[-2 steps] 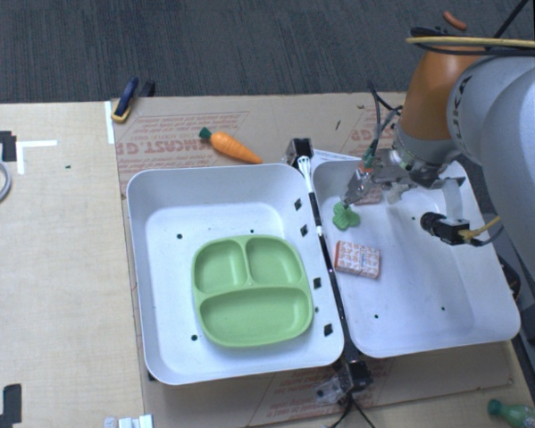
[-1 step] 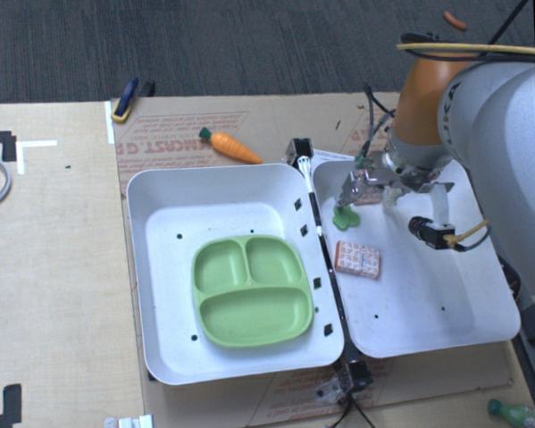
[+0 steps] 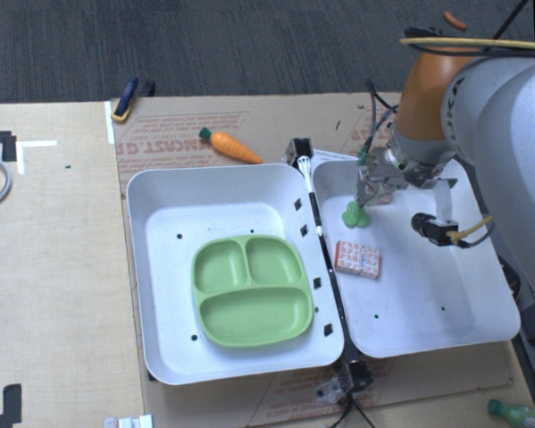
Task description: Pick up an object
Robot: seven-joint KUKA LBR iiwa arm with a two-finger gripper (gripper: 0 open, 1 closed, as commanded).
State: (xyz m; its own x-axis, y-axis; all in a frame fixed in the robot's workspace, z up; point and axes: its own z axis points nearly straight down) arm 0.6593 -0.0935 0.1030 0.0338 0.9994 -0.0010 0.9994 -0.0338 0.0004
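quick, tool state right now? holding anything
Tool: cannot be told; it sits low in the right bin, just above a small green object.

Single fixed camera, mounted above bench, looking down at slant. Far enough to frame both shallow white plastic bins: right bin (image 3: pixel 433 307) beneath two-finger gripper (image 3: pixel 367 200), left bin (image 3: pixel 162 259) well left of gripper. Grey arm with orange band (image 3: pixel 430 75) enters from frame right, close to lens, looming large. Dark carpet floor (image 3: pixel 240 31) fills top strip, beyond gripper. No second view overlaps.
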